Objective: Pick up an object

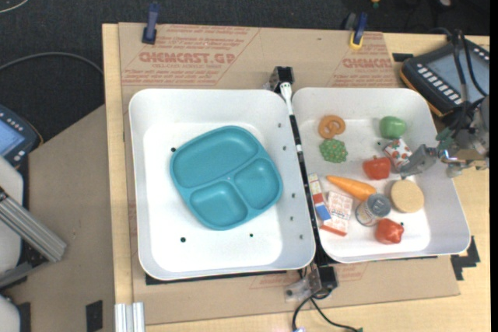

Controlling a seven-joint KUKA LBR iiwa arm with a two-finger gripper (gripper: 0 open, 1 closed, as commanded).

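Two white bins side by side on bench. Left bin (148,167): teal divided plate (226,176) lying roughly mid-bin. Right bin (436,241): all loose items.

Far row, left to right: orange ring (332,126), green ball (392,126). Just nearer: green knobbly piece (334,151), patterned red-and-white item (399,152), red piece (377,167). Mid-bin: carrot (352,186) lying at a slant, tan disc (407,196) right of it. Near side: printed packet (338,207), grey round cap (378,206) touching the disc's left edge, second red piece (389,230).

Gripper (424,158) low over right bin's right side, just right of the patterned item and far of the tan disc. Open or closed: cannot tell, detail too small and dark. Nothing seen held; all items resting on bin floor
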